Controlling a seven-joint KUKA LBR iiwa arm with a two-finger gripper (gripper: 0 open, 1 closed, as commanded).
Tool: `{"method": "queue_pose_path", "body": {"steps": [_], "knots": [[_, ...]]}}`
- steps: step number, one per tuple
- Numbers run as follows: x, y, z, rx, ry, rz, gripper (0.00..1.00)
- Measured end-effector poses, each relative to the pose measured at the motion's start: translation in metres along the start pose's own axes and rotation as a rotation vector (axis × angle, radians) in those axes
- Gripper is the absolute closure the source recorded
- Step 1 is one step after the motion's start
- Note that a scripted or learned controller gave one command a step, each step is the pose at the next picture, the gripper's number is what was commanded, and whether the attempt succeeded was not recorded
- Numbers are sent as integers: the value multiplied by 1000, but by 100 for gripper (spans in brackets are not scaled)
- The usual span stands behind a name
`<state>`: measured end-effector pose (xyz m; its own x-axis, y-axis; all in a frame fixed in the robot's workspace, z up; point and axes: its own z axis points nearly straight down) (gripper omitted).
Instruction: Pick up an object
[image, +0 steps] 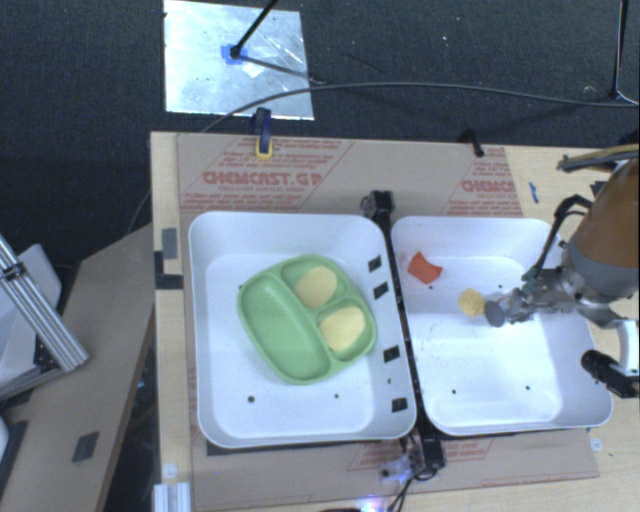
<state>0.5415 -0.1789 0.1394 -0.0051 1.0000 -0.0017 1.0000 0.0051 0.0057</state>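
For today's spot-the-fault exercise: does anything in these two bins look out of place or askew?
Only mildly: the green three-compartment plastic plate sits turned at a slant in the left white bin. The yellow pieces lie within its compartments; nothing looks spilled or damaged.

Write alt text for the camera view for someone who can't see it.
The gripper sits low in the right bin beside a yellow piece, near an orange piece. The left bin holds a green divided plate with two yellow items.
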Motion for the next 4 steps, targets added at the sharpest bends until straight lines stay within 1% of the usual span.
{"method": "queue_pose_path", "body": {"steps": [2, 3, 4], "knots": [[-6, 7, -95, -2, -1, -2, 100], [49, 7, -84, 5, 3, -5, 100], [102, 5, -75, 5, 4, -5, 100]]}}
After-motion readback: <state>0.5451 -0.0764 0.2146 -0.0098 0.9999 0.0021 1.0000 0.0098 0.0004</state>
